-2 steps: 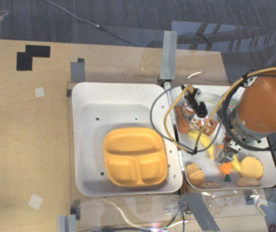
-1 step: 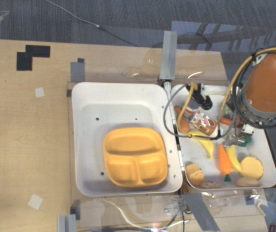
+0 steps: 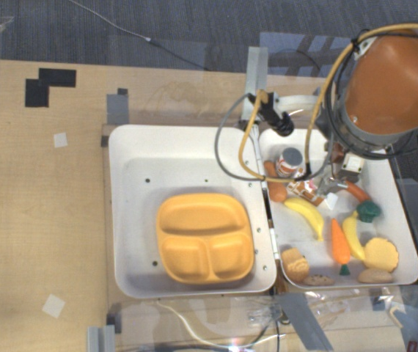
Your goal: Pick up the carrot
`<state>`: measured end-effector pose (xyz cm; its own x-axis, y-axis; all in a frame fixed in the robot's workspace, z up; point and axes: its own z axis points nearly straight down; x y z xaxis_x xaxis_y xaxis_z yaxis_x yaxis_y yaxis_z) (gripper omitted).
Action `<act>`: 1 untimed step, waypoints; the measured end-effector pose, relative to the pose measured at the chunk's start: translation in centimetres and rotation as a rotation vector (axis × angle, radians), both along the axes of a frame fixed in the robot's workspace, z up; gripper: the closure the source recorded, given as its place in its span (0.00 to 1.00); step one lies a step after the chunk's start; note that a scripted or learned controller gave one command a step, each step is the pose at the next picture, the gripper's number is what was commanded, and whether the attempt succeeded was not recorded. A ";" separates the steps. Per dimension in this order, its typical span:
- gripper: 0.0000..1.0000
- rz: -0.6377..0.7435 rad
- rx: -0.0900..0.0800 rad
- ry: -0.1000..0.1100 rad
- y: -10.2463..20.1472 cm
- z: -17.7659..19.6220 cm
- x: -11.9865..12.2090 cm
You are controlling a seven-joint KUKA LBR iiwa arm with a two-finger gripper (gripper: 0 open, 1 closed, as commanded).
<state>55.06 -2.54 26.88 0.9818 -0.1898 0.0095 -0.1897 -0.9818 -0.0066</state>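
though arm-crowded, carrot unobscured

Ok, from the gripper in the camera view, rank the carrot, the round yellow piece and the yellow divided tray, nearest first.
Measured from the gripper in the right bin:
1. carrot, just below it in the picture, mid-bin.
2. round yellow piece, further down, toward the bin's lower right corner.
3. yellow divided tray, in the left bin, clearly farthest.

Bright, even overhead light — soft shadows, mild glare, slightly soft focus.
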 end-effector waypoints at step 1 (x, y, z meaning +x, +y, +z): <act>1.00 -0.034 -0.002 0.018 -6.4 -12.7 -4.9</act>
<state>50.16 -8.96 14.17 0.9748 -0.2231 -0.0080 -0.2231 -0.9748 -0.0011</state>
